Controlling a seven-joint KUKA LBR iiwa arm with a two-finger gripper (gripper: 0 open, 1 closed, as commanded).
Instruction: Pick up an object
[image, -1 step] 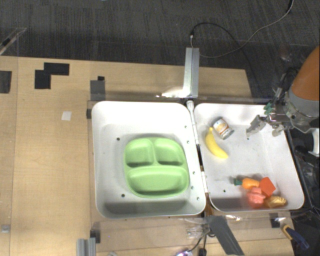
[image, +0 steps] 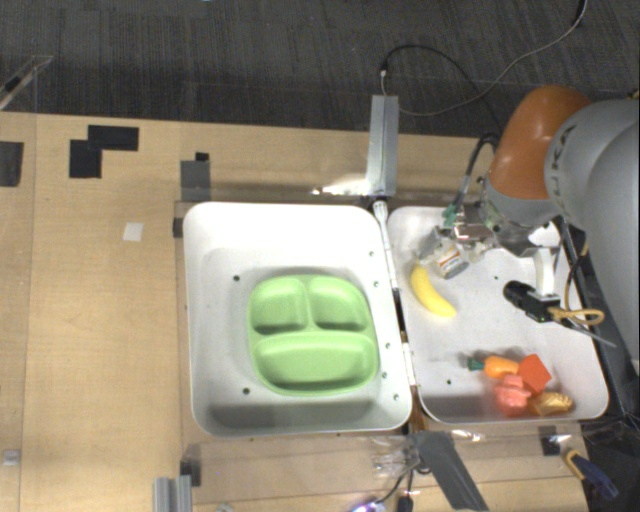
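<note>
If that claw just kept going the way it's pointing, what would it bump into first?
Probably the yellow banana. The claw points down and leftward in the right bin, and the banana lies just beyond its tip. Depth is unclear; it might meet the bin floor beside it.

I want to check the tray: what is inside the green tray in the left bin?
The green tray lies in the left bin. Its three compartments show only green plastic. What is under the tray is covered.

A single fixed camera looks down from above the bench at a slight slant, far enough back to frame both white bins whole: the left bin (image: 200, 300) and the right bin (image: 590, 400). Dark carpet shows along the top edge, and the arm (image: 590, 150) enters from the right.
</note>
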